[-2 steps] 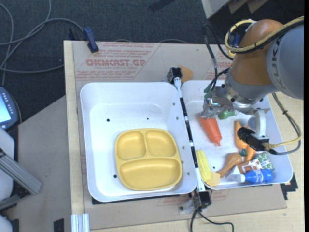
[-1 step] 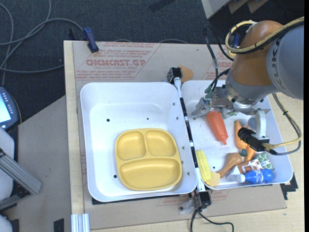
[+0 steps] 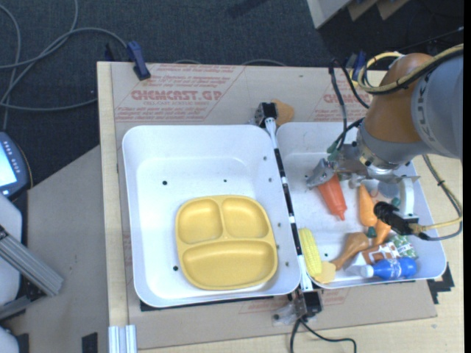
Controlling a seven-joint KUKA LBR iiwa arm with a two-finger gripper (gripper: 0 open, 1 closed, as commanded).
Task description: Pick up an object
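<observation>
- The gripper (image 3: 331,173) hangs low over the right bin (image 3: 298,142), but how far its claw is open cannot be told.
- A red-orange carrot (image 3: 334,195) lies just below it.
- A yellow plate (image 3: 224,241) sits in the left bin (image 3: 147,160).

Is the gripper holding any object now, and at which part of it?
It cannot be told. The gripper is low in the right bin, at the top end of the red-orange toy.

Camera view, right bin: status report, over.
Pincer low in the right white bin, directly above the red-orange toy carrot. Grasp unconfirmed. Orange toy carrot and yellow toy corn cob lie close by.
</observation>
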